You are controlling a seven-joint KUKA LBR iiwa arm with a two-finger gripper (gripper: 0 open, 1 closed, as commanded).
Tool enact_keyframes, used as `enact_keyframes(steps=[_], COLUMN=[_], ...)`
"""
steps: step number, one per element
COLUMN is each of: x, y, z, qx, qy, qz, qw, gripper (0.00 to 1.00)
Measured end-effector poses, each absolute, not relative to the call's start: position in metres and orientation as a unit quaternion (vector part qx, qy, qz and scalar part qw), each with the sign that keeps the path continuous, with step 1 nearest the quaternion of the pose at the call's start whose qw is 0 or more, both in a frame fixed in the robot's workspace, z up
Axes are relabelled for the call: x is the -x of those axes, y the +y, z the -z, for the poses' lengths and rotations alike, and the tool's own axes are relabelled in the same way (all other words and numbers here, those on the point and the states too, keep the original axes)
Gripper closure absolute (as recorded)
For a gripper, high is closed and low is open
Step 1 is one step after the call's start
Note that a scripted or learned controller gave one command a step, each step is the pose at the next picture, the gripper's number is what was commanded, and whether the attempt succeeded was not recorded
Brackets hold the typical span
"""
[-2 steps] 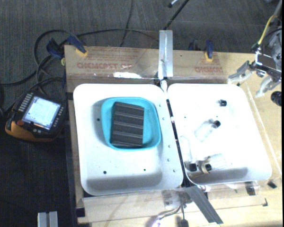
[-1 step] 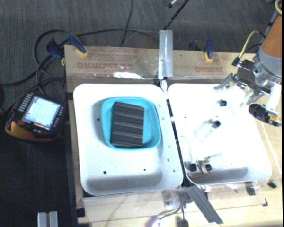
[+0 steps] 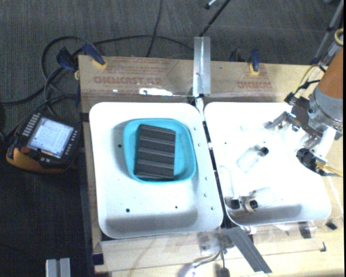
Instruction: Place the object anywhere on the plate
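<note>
A dark grey ridged block [image 3: 155, 150] lies flat on the blue plate [image 3: 188, 157], which sits in the left bin [image 3: 150, 212]. The block rests wholly within the plate's rim, a little left of its middle. My gripper [image 3: 284, 120] hangs over the far right part of the right bin [image 3: 277, 183], well away from the plate and the block. I see nothing held in it.
A small clear piece with a black end [image 3: 257, 153] lies mid right bin. Two small dark bits [image 3: 246, 202] sit at that bin's front rim. A metal bar [image 3: 202, 68] stands behind the bins. A teach pendant [image 3: 46, 138] and cables lie on the floor at left.
</note>
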State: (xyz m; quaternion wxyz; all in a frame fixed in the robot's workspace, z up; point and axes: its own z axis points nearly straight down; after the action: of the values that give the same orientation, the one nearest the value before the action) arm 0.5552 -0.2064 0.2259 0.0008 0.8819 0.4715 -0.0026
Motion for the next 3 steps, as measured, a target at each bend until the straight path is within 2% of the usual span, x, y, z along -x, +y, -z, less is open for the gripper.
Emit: enact_keyframes(steps=[1, 2, 3], x=[-0.537, -0.52, -0.52], y=[-0.139, -0.208, -0.208], z=[-0.197, -0.192, -0.192], qx=[-0.913, -0.919, -0.919], qy=[0.408, 0.393, 0.394], qz=[0.0022, 0.0024, 0.0022], qw=[-0.001, 0.0, 0.0], gripper=[0.0, 0.0, 0.0])
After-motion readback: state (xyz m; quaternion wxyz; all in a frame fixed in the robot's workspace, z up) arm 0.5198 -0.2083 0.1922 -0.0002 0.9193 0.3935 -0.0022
